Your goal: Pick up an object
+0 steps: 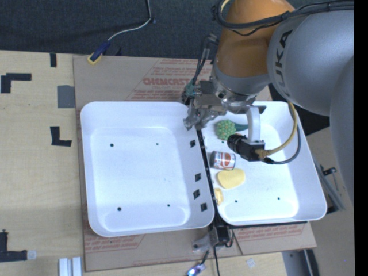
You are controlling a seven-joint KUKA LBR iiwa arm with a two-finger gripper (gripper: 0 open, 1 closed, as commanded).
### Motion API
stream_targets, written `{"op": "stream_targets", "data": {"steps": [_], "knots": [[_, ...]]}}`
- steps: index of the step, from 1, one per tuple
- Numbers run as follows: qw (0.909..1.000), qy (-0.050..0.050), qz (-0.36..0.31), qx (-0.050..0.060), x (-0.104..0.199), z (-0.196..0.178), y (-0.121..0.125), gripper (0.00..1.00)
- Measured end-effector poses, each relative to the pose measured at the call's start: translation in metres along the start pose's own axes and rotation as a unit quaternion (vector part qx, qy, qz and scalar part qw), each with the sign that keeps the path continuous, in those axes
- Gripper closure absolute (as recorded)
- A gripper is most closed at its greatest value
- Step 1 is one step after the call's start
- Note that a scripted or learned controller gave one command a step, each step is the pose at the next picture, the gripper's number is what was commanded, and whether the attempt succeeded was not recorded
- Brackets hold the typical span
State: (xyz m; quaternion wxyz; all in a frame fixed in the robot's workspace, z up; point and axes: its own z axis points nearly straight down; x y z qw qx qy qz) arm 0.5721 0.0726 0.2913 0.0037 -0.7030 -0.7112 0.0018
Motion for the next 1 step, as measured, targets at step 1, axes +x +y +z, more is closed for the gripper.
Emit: {"op": "stream_targets", "data": {"steps": [1], "knots": [[1.0000, -0.002, 0.004, 0.001, 0.0386, 0.0965, 0.0422, 1.00]]}}
